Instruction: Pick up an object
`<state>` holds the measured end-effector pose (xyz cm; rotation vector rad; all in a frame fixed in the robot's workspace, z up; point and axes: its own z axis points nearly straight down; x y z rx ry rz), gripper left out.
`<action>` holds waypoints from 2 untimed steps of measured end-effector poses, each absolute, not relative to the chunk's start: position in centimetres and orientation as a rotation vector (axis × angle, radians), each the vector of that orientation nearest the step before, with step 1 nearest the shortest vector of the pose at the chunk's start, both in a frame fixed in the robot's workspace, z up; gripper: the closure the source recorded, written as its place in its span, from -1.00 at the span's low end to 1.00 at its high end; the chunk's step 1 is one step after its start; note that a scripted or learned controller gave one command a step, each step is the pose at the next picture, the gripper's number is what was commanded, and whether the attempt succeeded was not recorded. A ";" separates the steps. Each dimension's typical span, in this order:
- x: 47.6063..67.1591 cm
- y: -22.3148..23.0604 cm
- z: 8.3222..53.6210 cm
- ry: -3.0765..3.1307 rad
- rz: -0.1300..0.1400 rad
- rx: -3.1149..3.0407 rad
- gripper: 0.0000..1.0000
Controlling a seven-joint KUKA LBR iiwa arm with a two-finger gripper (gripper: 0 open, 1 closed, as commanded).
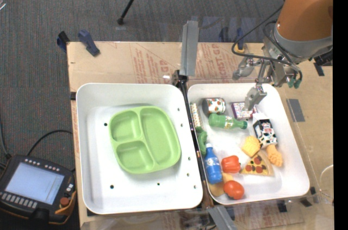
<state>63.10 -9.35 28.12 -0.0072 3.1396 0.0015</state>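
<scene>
The right bin holds several toy foods. Among them are a small can, a purple box, a green bottle lying on its side, a cow-patterned carton and a yellow cracker. Further forward lie a pizza slice, a red pepper, a tomato and a blue bottle. My gripper hangs over the bin's far side, just above the purple box and right of the can. Nothing is visibly held in it.
The left bin holds a green divided plate. A grey upright post stands at the back between the bins. A tablet pendant lies off the bench at the lower left. Cables run behind the arm at the upper right.
</scene>
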 end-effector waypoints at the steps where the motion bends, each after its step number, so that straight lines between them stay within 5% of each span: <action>1: 53.6 -11.4 8.6 3.145 0.003 -0.007 -1.00; 2: 59.7 -8.2 8.8 3.132 -0.003 0.204 -1.00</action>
